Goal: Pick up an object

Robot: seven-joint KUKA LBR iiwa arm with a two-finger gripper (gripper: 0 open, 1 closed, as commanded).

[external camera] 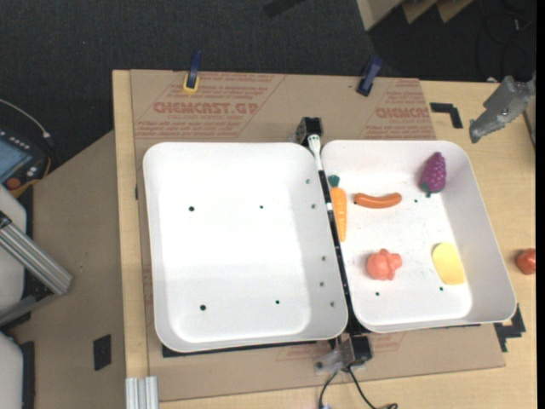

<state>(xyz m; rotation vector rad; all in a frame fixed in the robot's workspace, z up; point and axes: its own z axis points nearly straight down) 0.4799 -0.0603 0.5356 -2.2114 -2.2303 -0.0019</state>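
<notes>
Bench (255, 100) under brown cardboard carries two shallow white plastic bins side by side. Nearest in the right bin (485, 228) sit a yellow lemon-shaped toy (449, 262) and a pinkish-red lumpy toy fruit (383, 264). Beyond them, an orange toy carrot (339, 211) lies along the left wall, green tip pointing away from us, long axis running near to far. A red-orange toy sausage (376, 199) lies crosswise beside it, and a purple toy grape bunch (433, 172) sits in the far right corner. Left bin (230, 245) shows bare white floor. Grey metal hand (502, 109) hovers past the right bin's far right corner, well apart from the toys; its opening, cannot tell.
</notes>
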